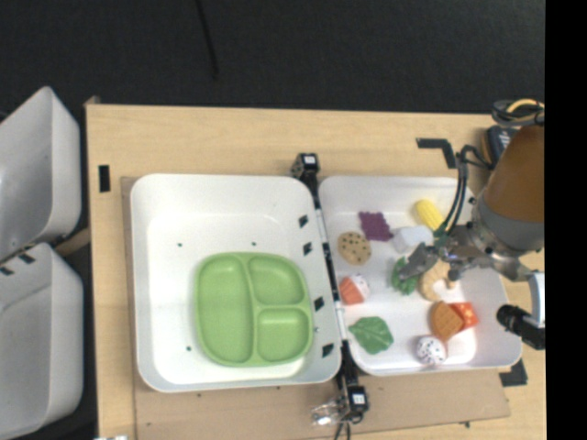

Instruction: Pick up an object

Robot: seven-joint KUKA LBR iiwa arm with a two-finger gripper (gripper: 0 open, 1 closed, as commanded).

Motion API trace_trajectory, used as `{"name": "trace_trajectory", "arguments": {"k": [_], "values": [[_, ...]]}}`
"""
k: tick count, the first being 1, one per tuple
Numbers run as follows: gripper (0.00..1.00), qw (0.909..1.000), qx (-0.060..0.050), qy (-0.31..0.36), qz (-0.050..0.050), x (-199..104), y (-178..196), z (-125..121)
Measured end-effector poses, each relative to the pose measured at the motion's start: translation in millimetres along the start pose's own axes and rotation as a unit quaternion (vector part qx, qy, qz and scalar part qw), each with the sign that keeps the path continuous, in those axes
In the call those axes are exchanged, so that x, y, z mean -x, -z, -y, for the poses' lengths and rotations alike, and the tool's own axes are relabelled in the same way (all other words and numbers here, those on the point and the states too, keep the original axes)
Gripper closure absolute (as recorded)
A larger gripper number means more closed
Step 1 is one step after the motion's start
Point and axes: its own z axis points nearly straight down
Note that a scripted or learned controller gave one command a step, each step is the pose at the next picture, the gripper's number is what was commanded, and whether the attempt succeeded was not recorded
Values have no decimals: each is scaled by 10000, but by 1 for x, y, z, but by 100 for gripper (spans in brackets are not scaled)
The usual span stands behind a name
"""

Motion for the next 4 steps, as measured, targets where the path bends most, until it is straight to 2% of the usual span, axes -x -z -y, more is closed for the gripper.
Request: {"name": "trace_trajectory", "arguments": {"k": [2,3,4], "values": [[0,10000,9,-7,1,5,-99,-1],[100,10000,21,-40,-3,6,-88,-3],[100,10000,52,14,8,-2,-33,0]]}}
